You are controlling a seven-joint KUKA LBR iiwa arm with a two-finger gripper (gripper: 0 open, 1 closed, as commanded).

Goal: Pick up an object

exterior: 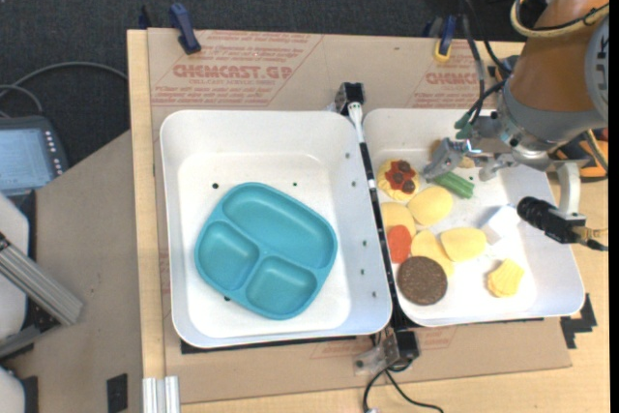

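The gripper hangs low over the back of the right bin, and whether it is released or clenched cannot be told from this angle. Just below it lies a green piece, perhaps touching a fingertip, though the view is too coarse to be sure. Taking the green piece as landmark: a red-and-yellow item sits to its left, a yellow lump just in front, another yellow lump further forward, a brown disc nearest the front rim, and an orange piece front-left. The left bin holds a teal tray.
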